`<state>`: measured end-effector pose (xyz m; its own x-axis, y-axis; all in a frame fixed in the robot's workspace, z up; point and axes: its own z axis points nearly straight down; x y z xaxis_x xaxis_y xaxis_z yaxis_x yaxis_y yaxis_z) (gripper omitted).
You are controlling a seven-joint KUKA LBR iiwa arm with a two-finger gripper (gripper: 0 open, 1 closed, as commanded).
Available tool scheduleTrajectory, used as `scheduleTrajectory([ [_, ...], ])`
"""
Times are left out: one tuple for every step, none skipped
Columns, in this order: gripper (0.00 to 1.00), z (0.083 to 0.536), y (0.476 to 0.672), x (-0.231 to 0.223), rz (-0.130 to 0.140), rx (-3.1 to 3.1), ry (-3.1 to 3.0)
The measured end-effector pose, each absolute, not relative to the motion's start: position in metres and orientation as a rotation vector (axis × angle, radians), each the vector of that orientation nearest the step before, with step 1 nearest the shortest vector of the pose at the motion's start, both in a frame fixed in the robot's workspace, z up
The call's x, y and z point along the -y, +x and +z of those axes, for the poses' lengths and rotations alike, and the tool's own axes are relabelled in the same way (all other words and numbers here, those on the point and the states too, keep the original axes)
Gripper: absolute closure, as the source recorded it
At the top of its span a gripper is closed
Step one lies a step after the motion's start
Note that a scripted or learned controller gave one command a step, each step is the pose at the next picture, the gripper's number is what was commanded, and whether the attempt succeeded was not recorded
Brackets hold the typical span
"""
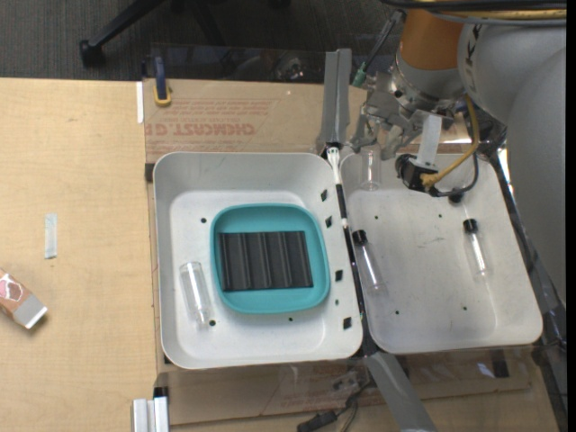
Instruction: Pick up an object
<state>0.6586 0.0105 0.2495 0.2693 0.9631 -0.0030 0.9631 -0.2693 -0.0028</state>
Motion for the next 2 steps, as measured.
scheduleTrajectory([
  [1.0,0.239,0.658,-0.012,0.008,1.891,-2.508],
  [1.0,0.251,0.659,-0.049,0.006,1.801,-2.574],
])
